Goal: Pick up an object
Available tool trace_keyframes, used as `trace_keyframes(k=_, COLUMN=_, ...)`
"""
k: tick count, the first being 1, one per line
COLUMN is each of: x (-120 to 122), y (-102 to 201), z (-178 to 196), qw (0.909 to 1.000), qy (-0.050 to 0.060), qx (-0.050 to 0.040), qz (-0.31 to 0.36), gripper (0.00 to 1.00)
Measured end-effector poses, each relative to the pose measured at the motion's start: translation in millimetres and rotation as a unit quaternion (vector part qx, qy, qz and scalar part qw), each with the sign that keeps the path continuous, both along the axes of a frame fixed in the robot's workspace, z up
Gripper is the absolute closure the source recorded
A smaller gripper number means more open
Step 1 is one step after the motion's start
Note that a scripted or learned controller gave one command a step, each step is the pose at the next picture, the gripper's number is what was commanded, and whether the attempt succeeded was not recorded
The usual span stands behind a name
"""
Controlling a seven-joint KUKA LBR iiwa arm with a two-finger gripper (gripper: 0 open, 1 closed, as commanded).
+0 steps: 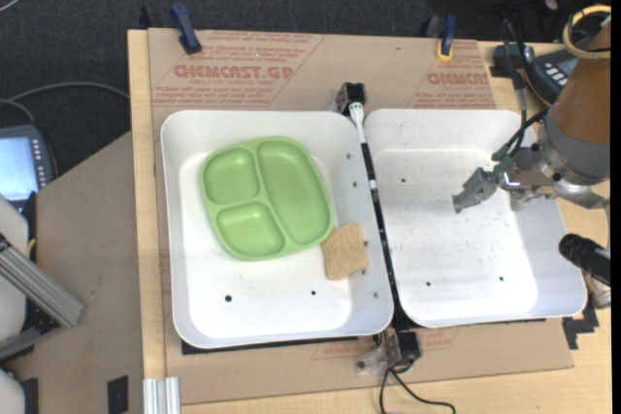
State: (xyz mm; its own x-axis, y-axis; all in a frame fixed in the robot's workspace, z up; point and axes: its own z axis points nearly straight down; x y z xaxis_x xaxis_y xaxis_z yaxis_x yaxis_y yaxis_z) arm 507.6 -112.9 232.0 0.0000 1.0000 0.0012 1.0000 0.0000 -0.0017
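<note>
Two shallow white bins are seen side by side on a cardboard-covered tabletop (291, 63) with red "CHEMCAST" print on it. In the left bin (184, 208), a green divided plate (264, 199) with three compartments is laid flat, a bit toward 10 o'clock of the bin's middle. A tan, sponge-like block (344, 251) is found at about 4 o'clock of the plate, just touching or nearly touching its rim, close to the divider between the bins.

The right bin (437, 286) is reached into from 3 o'clock by the grey arm (582, 126), its orange band visible near the frame edge. The jaws (473, 192) are held over the bin's middle, pointed toward 9 o'clock, well apart from both the plate and the block. Nothing is seen between them; whether they're spread or closed can't really be told at this angle, tbh.

Blue clamps (184, 27) are fixed on the tabletop's far edge at 12 o'clock, and a black cable (367, 175) is run along the seam between the bins.
</note>
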Motion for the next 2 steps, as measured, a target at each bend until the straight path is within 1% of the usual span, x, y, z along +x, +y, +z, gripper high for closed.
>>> trace_keyframes(k=1, x=-3.7, y=-3.1, z=148.2, qw=0.9999, qy=-0.01, qx=-0.0025, qz=0.001, gripper=0.0)
trace_keyframes(k=2, x=-28.3, y=44.0, z=281.7, qw=0.9999, qy=-0.011, qx=-0.001, qz=0.003, gripper=0.0)
